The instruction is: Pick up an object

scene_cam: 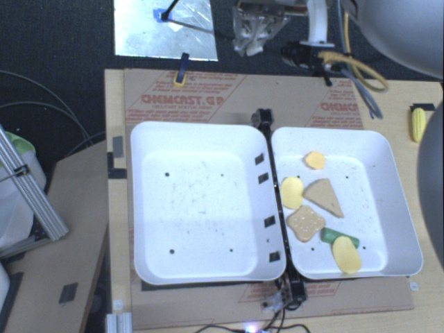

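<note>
Objects for picking lie grouped in the right bin, toward its left and lower part: largest is a tan wedge near the bin's middle, then a square biscuit-coloured piece just below it and touching its lower left corner, a yellow oval near the lower edge, a pale yellow oval just left of the wedge, a green piece partly under the lower oval, and a small orange-yellow piece apart at the top. They sit close together, several touching. The left bin, beside it in the frame's centre left, has a speckled white floor. The grey arm bulks across the upper right corner, and the gripper hangs at the top centre, beyond the bins and well apart from the objects; whether it is spread or closed cannot be told. Both bins rest on a printed cardboard sheet over a tan bench. A shiny metal plate lies on the dark floor at upper left.
</note>
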`<state>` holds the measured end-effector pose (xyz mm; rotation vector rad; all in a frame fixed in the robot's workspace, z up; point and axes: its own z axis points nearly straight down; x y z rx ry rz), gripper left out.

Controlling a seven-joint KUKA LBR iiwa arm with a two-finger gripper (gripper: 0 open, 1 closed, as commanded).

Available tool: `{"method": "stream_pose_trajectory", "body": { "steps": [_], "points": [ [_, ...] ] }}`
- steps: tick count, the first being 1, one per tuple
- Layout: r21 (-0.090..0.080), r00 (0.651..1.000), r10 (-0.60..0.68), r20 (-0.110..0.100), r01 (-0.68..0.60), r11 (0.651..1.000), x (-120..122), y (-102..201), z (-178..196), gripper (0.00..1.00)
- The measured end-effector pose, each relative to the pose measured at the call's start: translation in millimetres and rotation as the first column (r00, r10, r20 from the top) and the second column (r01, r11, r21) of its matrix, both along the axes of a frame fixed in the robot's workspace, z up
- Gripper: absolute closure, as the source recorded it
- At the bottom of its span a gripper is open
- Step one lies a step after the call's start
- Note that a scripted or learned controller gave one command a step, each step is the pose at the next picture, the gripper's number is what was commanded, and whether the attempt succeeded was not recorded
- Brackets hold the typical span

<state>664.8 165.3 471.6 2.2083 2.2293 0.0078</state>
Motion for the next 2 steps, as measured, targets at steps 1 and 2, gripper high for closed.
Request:
{"method": "stream_pose_trajectory", "body": {
  "steps": [1,2],
  "points": [
    [0.004,1.0,0.0,0.002,0.0,1.0,3,59,53,1.0],
    [0.001,1.0,-0.005,-0.003,0.005,1.0,-6,69,64,1.0]
  ]
}}
